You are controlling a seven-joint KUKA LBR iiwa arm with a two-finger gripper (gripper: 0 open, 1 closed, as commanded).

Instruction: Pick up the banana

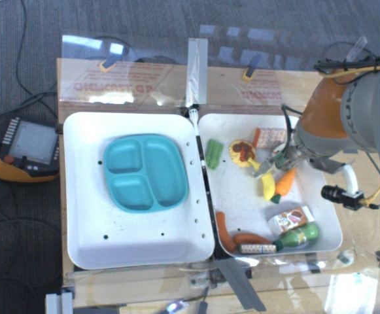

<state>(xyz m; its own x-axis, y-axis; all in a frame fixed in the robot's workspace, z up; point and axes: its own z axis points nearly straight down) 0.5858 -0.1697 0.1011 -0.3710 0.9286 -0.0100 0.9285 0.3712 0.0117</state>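
Hovering low in the right bin [333, 241], the gripper [276, 163] sits just above the banana [267, 186] (carrot [284, 182] touching alongside). Whether it is wide or narrow I cannot tell; it should straddle the banana alone.

Arm [353, 110] cut off at right edge; hand [276, 163] fingers indistinct

Legible text is limited. The clear sheet [121, 84] in the upper left of the frame carries faint reddish lettering, too blurred to read. The small carton [290, 219] at lower right bears a printed label, also not readable.
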